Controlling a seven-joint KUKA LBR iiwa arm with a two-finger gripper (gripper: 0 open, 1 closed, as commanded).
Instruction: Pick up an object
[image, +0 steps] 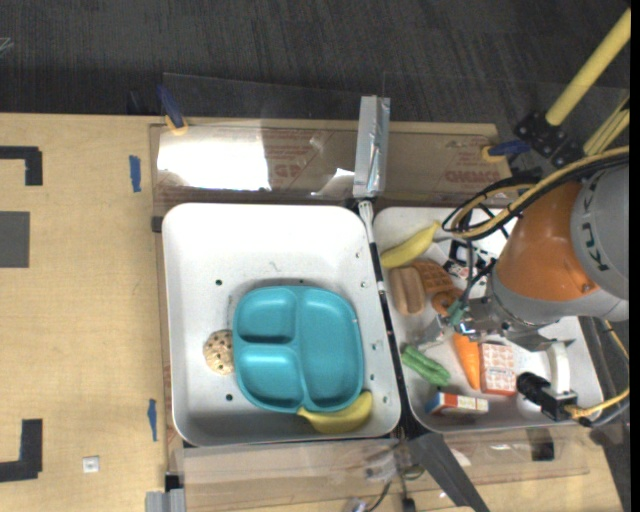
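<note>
Lying in the right bin (590, 400), the candidate objects form a loose cluster against its left half: a yellow banana (412, 246) at the top near the divider, a tan bread-like piece (405, 290) just below it, an orange-brown item (440, 285) beside that, a green pod-shaped vegetable (425, 364) lower down, an orange carrot-like piece (466, 358) next to a small red and white carton (497, 367), and a small box (460, 403) with blue and red ends near the bin's front edge. The gripper (462, 312) sits low over this cluster, between the orange-brown item and the carrot-like piece, under the arm's grey wrist and orange band (540, 255); whether its pincer is apart or together cannot be told, and nothing can be seen held in it. Black and yellow cables (490, 205) loop over the arm's upper side. To the left, the other white bin (200, 250) holds a teal divided plate (298, 346), with a second banana (340, 415) touching the plate's front edge and a speckled cookie (219, 351) just beside its left rim. Both bins rest on a bench of light wood (80, 300) marked with black corner marks and bits of blue tape.
</note>
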